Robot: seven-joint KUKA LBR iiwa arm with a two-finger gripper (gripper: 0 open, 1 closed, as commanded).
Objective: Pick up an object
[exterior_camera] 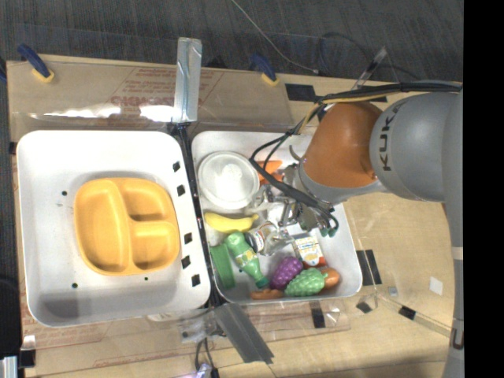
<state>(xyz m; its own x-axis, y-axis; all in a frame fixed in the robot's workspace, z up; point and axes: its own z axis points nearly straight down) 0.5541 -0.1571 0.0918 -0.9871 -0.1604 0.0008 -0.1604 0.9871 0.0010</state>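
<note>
The arm [409, 144] enters from 3 o'clock and bends down over the right bin [346, 246]. Its orange band [339, 148] sits over the bin's 1 o'clock area. The gripper [277, 220] hangs below the band near the middle of the bin, among the objects there. Cables and metal parts crowd this area, so the state of the gripper cannot be told, and no object can be confirmed as held.

Contents of the right bin:
- A clear round bowl [227, 179] sits at 10 o'clock, near the bin's left wall.
- A yellow banana [229, 223] lies just below the bowl, toward 8 o'clock, on its side.
- A green bottle [242, 257] lies at 7 o'clock, tilted, just below the banana.
- A small carton [308, 250] with a white and orange label lies at 5 o'clock, just beside the gripper.
- A purple bunch of grapes [287, 271] lies at 6 o'clock, touching a green textured fruit [306, 283] to its right.
- A small orange piece [272, 166] shows at 12 o'clock, partly hidden by the arm.

The left bin [47, 211] lies at 9 o'clock from the right bin, with their walls side by side. It holds a yellow divided tray [126, 225] near its middle, lying flat.
</note>
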